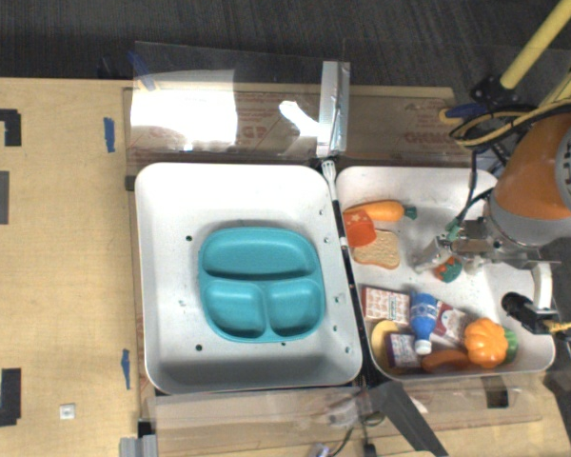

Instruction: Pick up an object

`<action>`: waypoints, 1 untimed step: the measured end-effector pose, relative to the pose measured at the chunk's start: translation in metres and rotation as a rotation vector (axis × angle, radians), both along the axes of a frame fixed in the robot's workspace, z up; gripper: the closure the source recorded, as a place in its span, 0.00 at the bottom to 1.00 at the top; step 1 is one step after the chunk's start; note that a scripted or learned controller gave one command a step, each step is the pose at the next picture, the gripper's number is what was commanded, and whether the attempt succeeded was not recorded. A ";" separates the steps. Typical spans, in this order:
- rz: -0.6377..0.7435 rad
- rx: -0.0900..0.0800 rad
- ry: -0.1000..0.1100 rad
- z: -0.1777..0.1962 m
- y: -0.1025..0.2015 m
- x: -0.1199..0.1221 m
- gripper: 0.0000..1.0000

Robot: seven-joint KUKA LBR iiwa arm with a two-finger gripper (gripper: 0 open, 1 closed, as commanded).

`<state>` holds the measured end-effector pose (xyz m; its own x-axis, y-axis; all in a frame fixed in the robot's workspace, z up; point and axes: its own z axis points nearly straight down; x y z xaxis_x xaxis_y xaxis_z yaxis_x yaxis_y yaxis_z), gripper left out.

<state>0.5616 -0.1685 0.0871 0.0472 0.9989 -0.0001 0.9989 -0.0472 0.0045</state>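
Gripper [447, 255] low in right white bin [428, 181], fingers' state: cannot tell. Small teal-and-orange object [447, 271] touching its tip. Orange carrot [379, 211] and toast slice [376, 249] to the left, orange pumpkin [485, 342] near. Teal divided tray [261, 283] in left bin [171, 255].

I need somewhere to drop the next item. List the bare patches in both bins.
Left bin: bare white floor rings the teal divided tray, widest along the left wall and the far edge. Right bin: its near end is packed from the carton to the orange pumpkin; a bare patch lies between the toast slice and the gripper.
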 end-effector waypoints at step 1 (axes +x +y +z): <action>-0.002 -0.002 -0.006 0.012 -0.001 0.002 1.00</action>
<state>0.5633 -0.1695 0.0988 0.0493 0.9988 -0.0015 0.9987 -0.0493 0.0108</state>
